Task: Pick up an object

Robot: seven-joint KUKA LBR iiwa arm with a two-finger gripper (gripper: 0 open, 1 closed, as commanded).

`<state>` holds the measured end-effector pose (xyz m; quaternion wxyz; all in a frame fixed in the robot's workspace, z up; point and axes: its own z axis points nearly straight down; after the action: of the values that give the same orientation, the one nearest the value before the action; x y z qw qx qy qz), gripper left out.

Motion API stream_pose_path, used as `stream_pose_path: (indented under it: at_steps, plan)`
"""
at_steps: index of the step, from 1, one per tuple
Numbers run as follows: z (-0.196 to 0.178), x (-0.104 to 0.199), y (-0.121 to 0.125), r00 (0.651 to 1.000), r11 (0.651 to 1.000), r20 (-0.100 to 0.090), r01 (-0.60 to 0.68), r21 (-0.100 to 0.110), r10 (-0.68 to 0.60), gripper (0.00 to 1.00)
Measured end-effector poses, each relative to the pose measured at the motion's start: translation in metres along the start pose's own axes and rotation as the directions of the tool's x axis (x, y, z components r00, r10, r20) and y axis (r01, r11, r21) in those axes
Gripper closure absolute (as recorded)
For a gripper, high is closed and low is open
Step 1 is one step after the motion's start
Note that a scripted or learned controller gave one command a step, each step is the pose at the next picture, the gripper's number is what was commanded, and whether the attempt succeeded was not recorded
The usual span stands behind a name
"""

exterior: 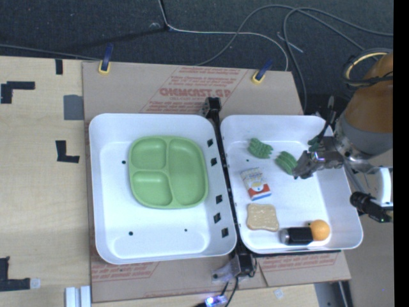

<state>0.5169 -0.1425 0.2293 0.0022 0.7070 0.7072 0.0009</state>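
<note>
Two white bins sat side by side: the left bin held one green divided plate, and the right bin held six loose things. These were two green ridged pieces, one at eleven o'clock and one nearer the centre, one small carton, one slice of toast, one black object and one orange ball at five o'clock. The gripper hung at about two o'clock in the right bin, just beside the second green piece, and whether its fingers were apart or together I cannot tell.

A green divided plate is seated in the left bin. In the right bin, the gripper is positioned just beside a green toy, above the toast slice.
</note>
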Motion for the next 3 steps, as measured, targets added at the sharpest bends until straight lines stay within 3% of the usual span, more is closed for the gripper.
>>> stream_pose_path:
  at_steps: [1, 3]
  plan:
    - [-0.053, 0.000, 0.001, 1.000, 1.000, 0.000, 0.001, -0.001, -0.001, 1.00]
    - [-0.018, 0.115, 0.012, 1.000, 1.000, -0.003, 0.006, 0.007, -0.006, 1.00]
